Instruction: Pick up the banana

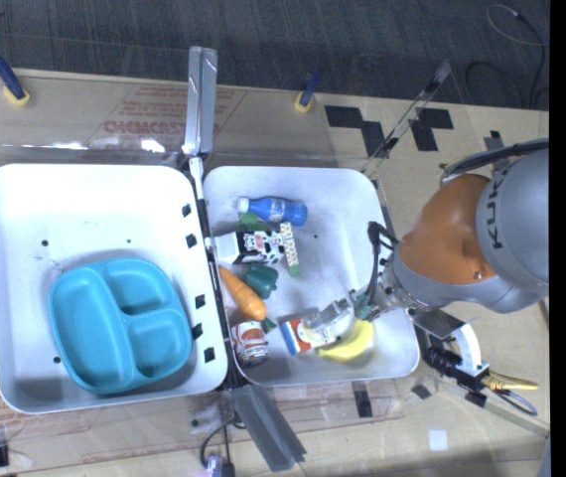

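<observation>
In the left bin point(5, 266): blue divided tray point(119, 323), three compartments, lies toward the front-left part of the bin floor, tilted a bit vs the bin walls.
Divider: bins sit side by side, rims touching at the middle; a grey metal bar point(202, 102) runs up from that seam toward the far edge of the bench.
Right bin point(362, 192), far part: blue bottle w/ white cap point(272, 210) lies on its side, long axis approx left-right, cap to the left.
Right bin, mid: black-and-white patterned carton point(266, 245) just below the bottle; a dark green item point(260, 280) next to it, touching the carrot.
Carrot point(242, 293): orange, lies diagonal, close to the left wall of the right bin.
Can point(251, 342): small, red/white label, near the front-left corner of the right bin, just below the carrot tip.
Small box point(297, 336): white/blue/red, betw. can and banana, front part of bin.
Banana point(351, 343): yellow, in front-right part of right bin, near the front wall. Long axis runs diagonal, lower-left to upper-right; curve bulges toward the front wall; upper-right end sits under the gripper.
Gripper point(348, 313): low in the bin, right over the banana's upper end, appears to touch it. Cannot tell its state; too small and cluttered there.
Arm point(462, 246): orange band and grey body reach in over the bin's right rim.
</observation>
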Controlling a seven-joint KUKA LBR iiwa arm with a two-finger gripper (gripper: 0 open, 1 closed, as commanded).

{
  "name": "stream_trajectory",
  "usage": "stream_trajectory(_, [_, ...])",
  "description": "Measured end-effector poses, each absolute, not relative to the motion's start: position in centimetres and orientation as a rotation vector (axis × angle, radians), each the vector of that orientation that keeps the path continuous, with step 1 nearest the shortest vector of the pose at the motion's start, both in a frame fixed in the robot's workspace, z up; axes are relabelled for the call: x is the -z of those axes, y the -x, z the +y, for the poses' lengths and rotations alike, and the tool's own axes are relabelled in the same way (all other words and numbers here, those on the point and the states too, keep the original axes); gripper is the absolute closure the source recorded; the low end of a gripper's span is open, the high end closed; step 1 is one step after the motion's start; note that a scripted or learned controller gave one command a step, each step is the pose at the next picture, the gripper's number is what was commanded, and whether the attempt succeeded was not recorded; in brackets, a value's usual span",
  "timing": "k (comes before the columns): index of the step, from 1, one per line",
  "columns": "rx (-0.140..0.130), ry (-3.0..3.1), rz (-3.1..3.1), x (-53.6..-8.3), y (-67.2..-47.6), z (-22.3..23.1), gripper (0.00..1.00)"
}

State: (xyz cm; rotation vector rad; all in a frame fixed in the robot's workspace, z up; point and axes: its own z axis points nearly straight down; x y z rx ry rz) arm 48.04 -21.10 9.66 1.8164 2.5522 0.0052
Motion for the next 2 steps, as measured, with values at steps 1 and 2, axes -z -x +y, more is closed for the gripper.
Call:
stream_trajectory(1, [-0.006, -1.773, 2.580, -9.69, -48.10, -21.10, 0.00])
stream_trajectory(2, [-0.006, -1.735, 2.605, -9.70, -48.11, -21.09, 0.00])
